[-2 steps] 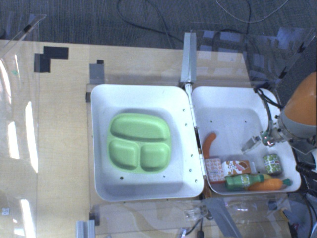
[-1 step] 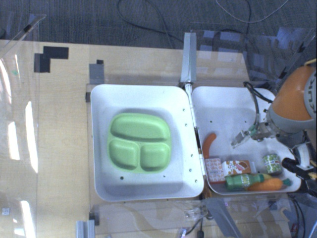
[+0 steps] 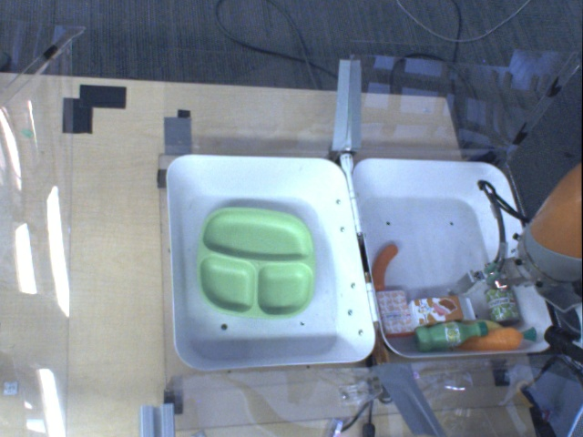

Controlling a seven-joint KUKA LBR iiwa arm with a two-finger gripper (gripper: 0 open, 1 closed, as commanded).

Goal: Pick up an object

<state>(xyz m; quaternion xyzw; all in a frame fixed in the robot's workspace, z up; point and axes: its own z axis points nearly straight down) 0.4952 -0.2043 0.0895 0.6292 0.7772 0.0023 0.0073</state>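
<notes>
green bottle (image 3: pixel 448 335) lying crosswise, cap right

— What sits on the counter (image 3: pixel 109 244)?

— Two bins side by side: the left bin (image 3: pixel 182 271) and the right bin (image 3: pixel 428 185), their inner walls touching.

— And inside the left one?

— A divided tray (image 3: pixel 258 260), lying in the middle.

— The right one?

— Everything crowds its near edge. A carton (image 3: pixel 414 311) lies there, a bottle (image 3: pixel 451 334) just in front of it, and a carrot (image 3: pixel 499 339) touching the bottle's right end. A sausage (image 3: pixel 384 264) lies behind the carton, close to the left wall.

— The gripper?

— The gripper (image 3: pixel 496 285) is at the bin's right side, just behind the carrot
</notes>
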